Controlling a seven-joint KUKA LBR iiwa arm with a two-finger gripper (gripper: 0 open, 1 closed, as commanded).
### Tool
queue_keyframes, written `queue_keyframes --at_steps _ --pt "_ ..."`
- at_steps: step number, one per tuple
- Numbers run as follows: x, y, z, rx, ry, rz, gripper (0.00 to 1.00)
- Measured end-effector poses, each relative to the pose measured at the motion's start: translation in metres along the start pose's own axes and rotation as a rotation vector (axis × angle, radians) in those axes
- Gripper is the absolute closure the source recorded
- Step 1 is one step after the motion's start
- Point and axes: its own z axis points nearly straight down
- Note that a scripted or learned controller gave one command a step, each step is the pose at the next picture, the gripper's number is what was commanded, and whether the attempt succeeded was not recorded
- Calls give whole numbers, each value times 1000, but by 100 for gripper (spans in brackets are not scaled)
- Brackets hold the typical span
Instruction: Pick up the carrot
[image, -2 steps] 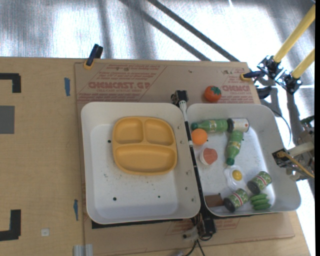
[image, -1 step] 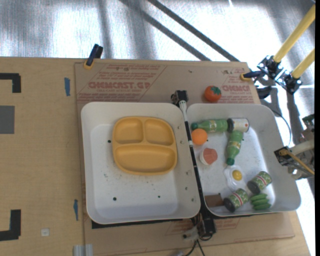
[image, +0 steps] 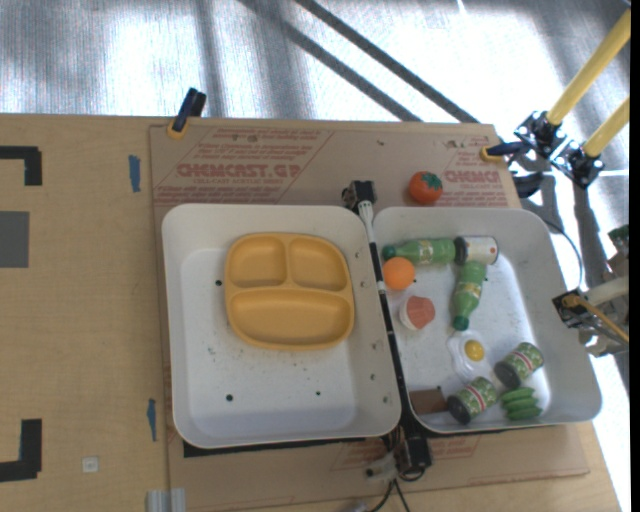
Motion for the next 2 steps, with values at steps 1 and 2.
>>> queue_keyframes --at_steps 1,2 --pt "-2 0 9 -2 2 -128 100" --pt "-2 0 -2 -2 3 -129 100"
